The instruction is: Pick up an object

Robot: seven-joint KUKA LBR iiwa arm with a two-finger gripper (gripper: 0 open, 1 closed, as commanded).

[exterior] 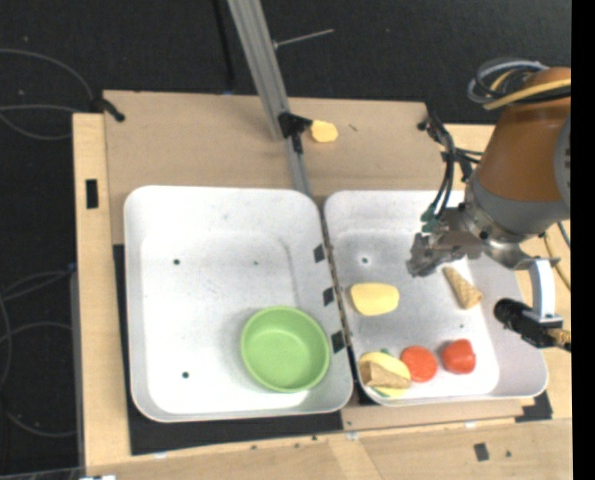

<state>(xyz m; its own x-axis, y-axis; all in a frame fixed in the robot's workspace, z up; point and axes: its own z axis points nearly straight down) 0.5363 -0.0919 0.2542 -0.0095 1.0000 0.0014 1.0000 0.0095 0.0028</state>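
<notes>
Brown bench (197, 138), no readable writing anywhere. Arm's grasping end (427, 256) sits over the right bin (377, 213); can't tell the jaws' state. Yellow lump (374, 299) lies just below-left of them, tan piece (463, 288) just right.

The two white bins (227, 258) look like smooth plastic with a faint sheen, speckled with small dark marks. The green bowl (285, 348) is smooth, glossy plastic. The bench (207, 143) has a flat, matt tan surface like board or unfinished wood. The slanted pole (257, 48) looks like grey ribbed metal. The arm (522, 158) wears a glossy orange band over smooth grey casing. The two red pieces (458, 356) shine slightly; the yellow piece (374, 299) looks smooth and matt
</notes>
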